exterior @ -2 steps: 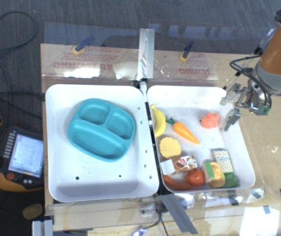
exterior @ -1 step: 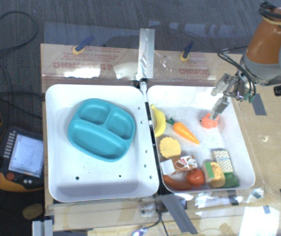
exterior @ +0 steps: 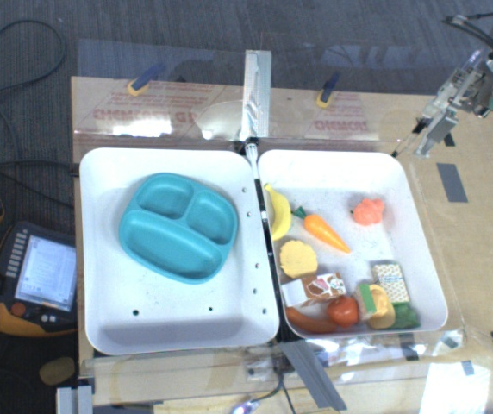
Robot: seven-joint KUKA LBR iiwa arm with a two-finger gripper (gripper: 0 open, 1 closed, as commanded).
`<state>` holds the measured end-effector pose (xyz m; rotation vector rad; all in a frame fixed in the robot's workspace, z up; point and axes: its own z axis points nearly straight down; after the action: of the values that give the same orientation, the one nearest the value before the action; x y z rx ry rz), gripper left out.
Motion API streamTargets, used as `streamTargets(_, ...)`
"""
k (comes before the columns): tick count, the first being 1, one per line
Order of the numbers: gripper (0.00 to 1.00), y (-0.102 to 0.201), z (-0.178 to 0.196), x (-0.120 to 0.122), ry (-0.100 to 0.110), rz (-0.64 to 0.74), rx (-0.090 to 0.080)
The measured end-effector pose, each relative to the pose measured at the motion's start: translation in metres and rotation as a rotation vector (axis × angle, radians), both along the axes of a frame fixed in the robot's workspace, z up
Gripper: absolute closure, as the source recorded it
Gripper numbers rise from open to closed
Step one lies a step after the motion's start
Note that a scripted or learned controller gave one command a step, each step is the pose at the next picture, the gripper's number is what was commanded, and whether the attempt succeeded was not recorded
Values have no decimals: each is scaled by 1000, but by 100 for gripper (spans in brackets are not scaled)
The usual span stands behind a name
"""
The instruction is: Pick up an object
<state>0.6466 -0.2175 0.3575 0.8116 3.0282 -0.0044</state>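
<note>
gripper (exterior: 443,121), finger state not discernible, hangs past the right bin's (exterior: 419,198) far corner, holding nothing visible; pick not begun. below-left of it: one carrot (exterior: 326,231), one banana (exterior: 278,211), one tomato (exterior: 344,310). farther left, one blue tray (exterior: 179,225) in left bin (exterior: 100,231).

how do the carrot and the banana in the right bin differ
The carrot is orange with a green end; the banana is plain yellow. The carrot is straight and tapers to a point, while the banana is curved. The carrot lies out in the bin's open middle, pointing down-right, whereas the banana lies along the left wall. Both are toy foods in the right bin, close to each other.
</note>
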Motion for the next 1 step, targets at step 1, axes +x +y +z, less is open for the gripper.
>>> streamTargets(1, 0, -6, -65, 14, 4, -226, 2)
